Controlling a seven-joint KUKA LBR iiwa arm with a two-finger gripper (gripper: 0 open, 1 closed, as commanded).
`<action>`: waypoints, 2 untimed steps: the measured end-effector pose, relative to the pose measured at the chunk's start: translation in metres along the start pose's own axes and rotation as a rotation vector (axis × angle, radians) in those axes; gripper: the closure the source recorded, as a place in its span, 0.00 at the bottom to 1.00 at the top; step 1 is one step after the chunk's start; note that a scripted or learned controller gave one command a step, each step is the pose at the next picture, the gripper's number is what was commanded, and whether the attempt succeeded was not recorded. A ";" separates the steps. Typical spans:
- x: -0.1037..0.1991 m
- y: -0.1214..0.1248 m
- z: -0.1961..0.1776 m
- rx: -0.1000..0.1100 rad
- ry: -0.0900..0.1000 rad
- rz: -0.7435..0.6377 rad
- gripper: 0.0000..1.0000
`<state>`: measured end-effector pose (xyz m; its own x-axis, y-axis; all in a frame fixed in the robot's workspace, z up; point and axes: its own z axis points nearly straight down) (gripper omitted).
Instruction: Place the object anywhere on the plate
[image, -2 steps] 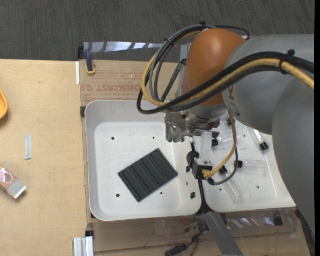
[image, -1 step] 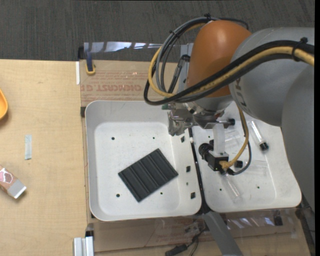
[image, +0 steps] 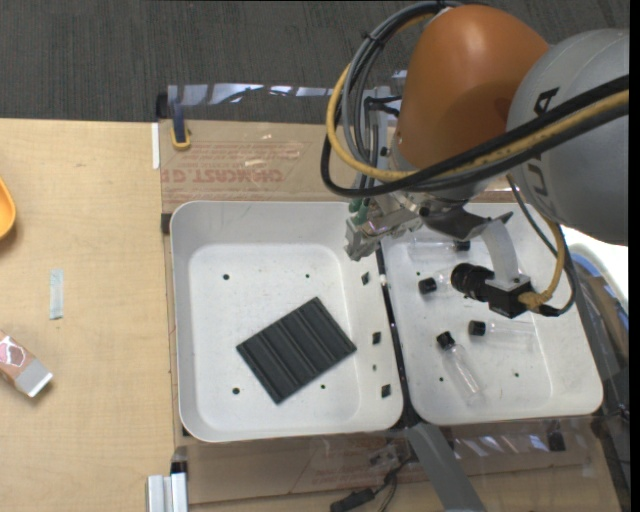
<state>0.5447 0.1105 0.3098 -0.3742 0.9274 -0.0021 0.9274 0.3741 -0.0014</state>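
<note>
Tan cardboard covers the tabletop (image: 90, 400) under two white bins. Lying flat in the left bin (image: 200, 240), a dark ribbed plate (image: 296, 349) runs its long axis from lower left to upper right. Mirrored print on the cardboard is unreadable. Whether the claw (image: 362, 232) is wide or narrow cannot be told.
</note>
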 end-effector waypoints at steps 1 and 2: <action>-0.027 -0.042 -0.019 0.001 0.000 -0.106 1.00; -0.017 -0.079 0.017 0.001 0.002 -0.531 1.00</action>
<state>0.4778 0.0653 0.2926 -0.7923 0.6102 0.0014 0.6102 0.7923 -0.0026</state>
